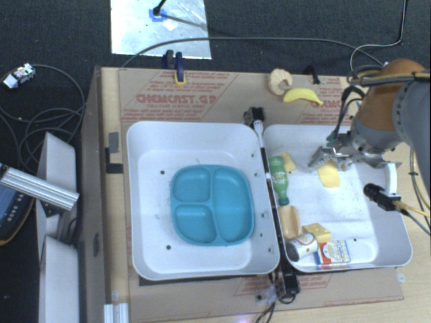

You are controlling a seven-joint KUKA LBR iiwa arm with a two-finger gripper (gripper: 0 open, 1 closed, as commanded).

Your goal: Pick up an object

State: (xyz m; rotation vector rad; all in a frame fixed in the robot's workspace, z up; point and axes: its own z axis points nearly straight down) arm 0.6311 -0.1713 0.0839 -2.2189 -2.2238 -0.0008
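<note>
We are viewing the hand (pixel 328 157), fingers spread wide and holding nothing, hovering in the right bin (pixel 397 247) with the yellow block (pixel 328 175) lying just beneath it, toward the near rim.

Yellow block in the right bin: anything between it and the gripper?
Nothing visible. The gripper sits right above the yellow block, with bare bin floor around it. The nearest items, the green bottle and a small yellow piece, lie off to the side by the divider.
</note>
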